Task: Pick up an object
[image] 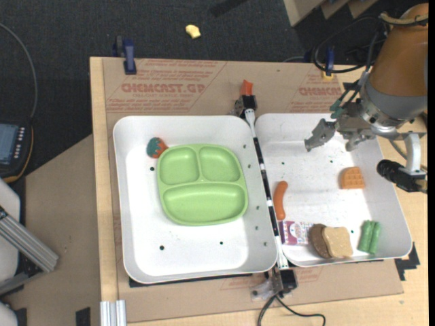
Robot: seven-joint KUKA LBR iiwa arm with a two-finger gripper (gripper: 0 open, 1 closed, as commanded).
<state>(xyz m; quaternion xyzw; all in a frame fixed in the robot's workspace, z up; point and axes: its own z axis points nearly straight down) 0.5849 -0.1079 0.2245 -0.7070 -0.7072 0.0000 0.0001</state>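
Nothing is lifted yet, so the whole pick remains. Nearest the camera, well below the claw, the bread (333,242) and green piece (368,236) lie by the right bin's (299,131) front rim; the sausage (279,199) lies below-left. The waffle (351,178), likeliest target, sits just below. The claw (340,136) hangs spread, holding nothing.

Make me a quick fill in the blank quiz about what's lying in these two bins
1. The green divided plate lies in the ____ bin.
2. The hot dog lies against the ____ edge of the right bin.
3. The waffle is ____ in colour.
4. The gripper hangs over the ____ bin.

Missing words: left; left; orange; right
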